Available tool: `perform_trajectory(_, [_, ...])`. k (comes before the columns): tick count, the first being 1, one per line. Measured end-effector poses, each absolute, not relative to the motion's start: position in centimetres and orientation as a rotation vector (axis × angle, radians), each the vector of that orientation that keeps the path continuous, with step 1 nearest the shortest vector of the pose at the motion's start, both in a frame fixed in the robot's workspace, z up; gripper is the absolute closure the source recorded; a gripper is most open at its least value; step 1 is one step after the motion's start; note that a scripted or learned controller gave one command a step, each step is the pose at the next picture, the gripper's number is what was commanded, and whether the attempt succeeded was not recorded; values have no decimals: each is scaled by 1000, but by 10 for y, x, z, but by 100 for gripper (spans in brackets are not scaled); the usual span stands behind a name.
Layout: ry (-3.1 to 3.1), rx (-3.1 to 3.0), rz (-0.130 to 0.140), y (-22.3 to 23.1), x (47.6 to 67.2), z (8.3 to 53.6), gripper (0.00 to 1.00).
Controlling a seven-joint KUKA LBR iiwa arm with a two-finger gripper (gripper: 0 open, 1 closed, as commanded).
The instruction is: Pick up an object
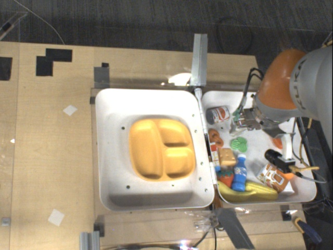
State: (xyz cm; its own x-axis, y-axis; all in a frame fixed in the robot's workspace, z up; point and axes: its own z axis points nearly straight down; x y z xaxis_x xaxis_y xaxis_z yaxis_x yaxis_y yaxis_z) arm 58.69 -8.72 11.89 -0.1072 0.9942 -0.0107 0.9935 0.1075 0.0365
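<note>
The jaws (243, 123) hover just above the green object (239, 144); I can't tell their state or its axis.

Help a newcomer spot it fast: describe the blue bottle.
Start at the right bin, crowded with small items. Near its front edge lies a yellow banana. The blue bottle stands just behind it: white-capped, the sole blue item.

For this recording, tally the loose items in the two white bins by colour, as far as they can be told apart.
Yellow: 2, the yellow divided plastic tray in the left bin and the yellow banana
Blue: 1, the blue bottle with white cap
Green: 1, the green round piece
Red and white: 1, the small can
Tan: 1, the tan block
Total: 6; others in the right bin are too cluttered to sort.
</note>
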Motion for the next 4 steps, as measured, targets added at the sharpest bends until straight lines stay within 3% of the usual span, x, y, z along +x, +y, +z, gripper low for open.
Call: perform_trajectory(4, [2314,2056,53,-86,594,165,100])
